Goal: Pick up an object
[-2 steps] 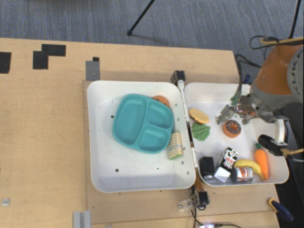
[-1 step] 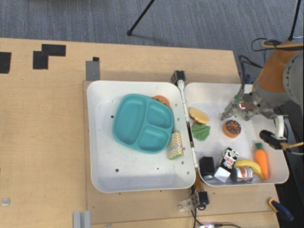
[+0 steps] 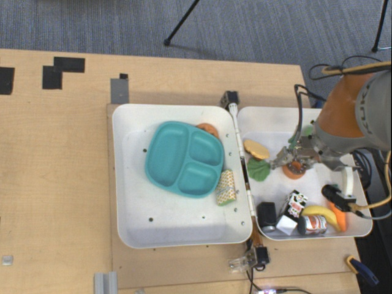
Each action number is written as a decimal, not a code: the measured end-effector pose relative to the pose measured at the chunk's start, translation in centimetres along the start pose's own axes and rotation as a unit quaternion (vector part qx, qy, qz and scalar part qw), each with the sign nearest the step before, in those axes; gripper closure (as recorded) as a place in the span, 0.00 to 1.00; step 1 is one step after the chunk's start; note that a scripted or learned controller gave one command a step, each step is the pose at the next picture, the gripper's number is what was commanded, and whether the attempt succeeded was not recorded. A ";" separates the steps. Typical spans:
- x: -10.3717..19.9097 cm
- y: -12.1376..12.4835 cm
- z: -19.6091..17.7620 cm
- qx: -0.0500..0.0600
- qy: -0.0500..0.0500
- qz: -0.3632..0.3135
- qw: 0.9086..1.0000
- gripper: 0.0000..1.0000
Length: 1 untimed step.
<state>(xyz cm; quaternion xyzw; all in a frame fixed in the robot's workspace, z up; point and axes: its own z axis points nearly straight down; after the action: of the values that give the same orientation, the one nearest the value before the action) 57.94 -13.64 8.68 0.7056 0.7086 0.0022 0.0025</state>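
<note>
Nearest the camera, along the front of the right white bin [image 3: 361,228], sit a black block [image 3: 267,213], a black-and-white patterned cube [image 3: 297,203], a small can [image 3: 315,225], a yellow banana [image 3: 320,211] and an orange carrot [image 3: 337,216]. Further in, the gripper [image 3: 294,158] is down over a small orange round object [image 3: 294,170]; whether it's clamped or apart, I cannot tell. Beside it, a green leafy piece [image 3: 260,171] and a yellow oval piece [image 3: 256,149]. Over in the left white bin [image 3: 131,225], a teal divided plate [image 3: 185,158], with a patterned packet [image 3: 226,187] at its edge.
</note>
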 end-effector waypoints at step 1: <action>0.0 0.2 -1.1 -0.002 0.000 0.000 1.000 1.00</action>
<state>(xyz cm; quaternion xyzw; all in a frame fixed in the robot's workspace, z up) 58.11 -13.66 9.79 0.7054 0.7088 0.0034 0.0042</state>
